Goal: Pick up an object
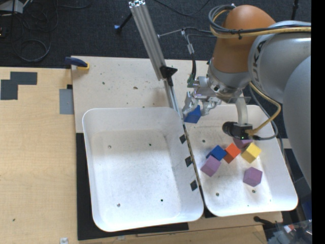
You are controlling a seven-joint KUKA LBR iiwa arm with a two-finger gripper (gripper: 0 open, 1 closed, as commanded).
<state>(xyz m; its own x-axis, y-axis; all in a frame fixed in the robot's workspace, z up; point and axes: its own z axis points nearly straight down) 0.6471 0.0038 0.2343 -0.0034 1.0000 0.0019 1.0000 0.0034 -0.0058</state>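
My gripper (195, 107) hangs above the far left corner of the right bin (284, 197), near the divider between the two bins. A blue block (193, 116) sits between its fingertips, lifted off the bin floor. On the right bin's floor lie a blue cube (217, 152), an orange cube (232, 152), a yellow cube (251, 152) and two purple cubes (210, 165) (252, 176).
The left bin (91, 136) lies beside the right one with a few dark specks on its floor. A slanted metal post (152, 44) rises behind the bins. The arm's large grey body (284, 60) fills the upper right. A blue and yellow clamp (76, 62) sits at the bench's far left.
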